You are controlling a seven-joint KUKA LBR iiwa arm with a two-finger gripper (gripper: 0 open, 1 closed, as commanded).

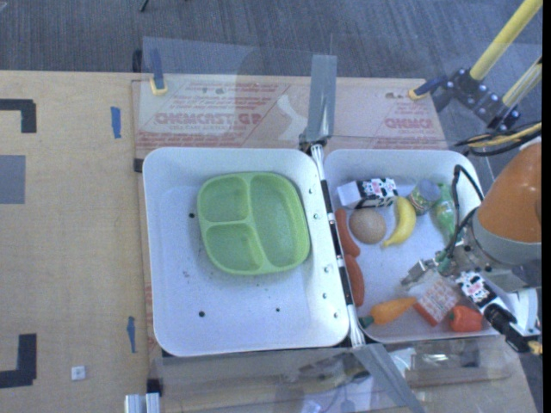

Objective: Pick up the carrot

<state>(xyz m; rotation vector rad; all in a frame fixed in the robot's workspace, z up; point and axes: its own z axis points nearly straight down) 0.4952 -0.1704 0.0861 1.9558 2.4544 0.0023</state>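
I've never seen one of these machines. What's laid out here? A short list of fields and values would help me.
left bin: holds a green divided plate
right bin: holds a carrot, banana, egg and other toy food
carrot position: near the front edge of the right bin, lying flat
arm: grey with orange band, over the right bin's right side
hand: above the bin floor, up and right of the carrot, not touching it

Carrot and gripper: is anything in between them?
No. In the camera view, just bare white bin floor separates the carrot from the gripper.
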